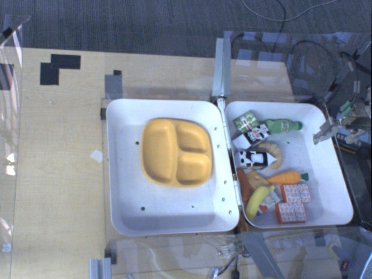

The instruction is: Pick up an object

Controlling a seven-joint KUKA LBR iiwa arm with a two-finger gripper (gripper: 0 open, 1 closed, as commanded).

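Two shallow white bins sit side by side on the counter (58, 173). The left bin (125, 214) holds one yellow divided tray (176, 151) with three compartments, lying flat near the bin's middle. The right bin (325, 173) carries a cluster of small things along its left half: a green bottle (283, 125) lying on its side at the top, a green-and-white carton (246, 121) just beside it, a black-and-white toy (251, 159) touching a tan croissant-shaped piece (275, 153), an orange carrot (285, 178) with a green tip, a yellow banana (257, 200) leaning along the left wall, and two red patterned boxes (293, 203) near the front. The end effector (328, 131) hangs at the right bin's far right rim, well apart from the objects; whether it is apart or together cannot be told.
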